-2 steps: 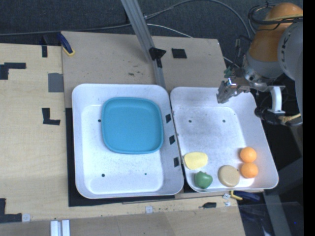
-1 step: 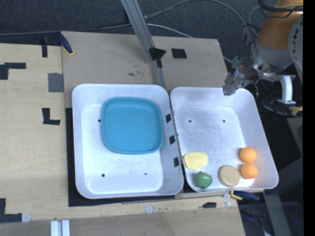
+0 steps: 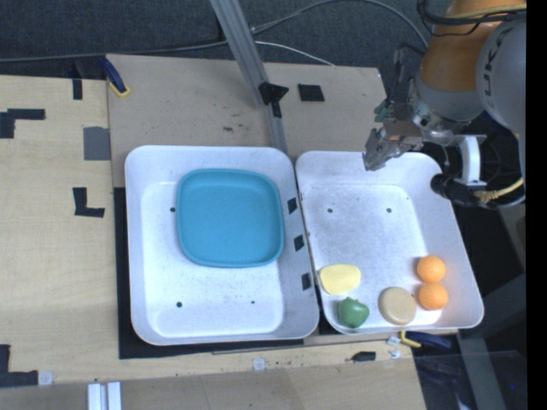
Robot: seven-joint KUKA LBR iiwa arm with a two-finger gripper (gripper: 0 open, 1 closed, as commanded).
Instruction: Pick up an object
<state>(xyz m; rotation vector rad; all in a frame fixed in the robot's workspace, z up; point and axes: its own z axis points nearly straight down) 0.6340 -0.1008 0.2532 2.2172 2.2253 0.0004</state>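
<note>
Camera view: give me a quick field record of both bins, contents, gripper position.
left bin: holds a blue plate, lying flat
right bin: five small items along its near edge
yellow item: near-left part of the right bin
green item: just in front of the yellow one
tan round item: right of the green one
orange balls: two, and, near-right corner
gripper: at the right bin's far edge, apart from all items, holding nothing

arm [image 3: 479, 49]: cut off at right edge | claw [image 3: 377, 156]: finger gap too small to tell
</note>
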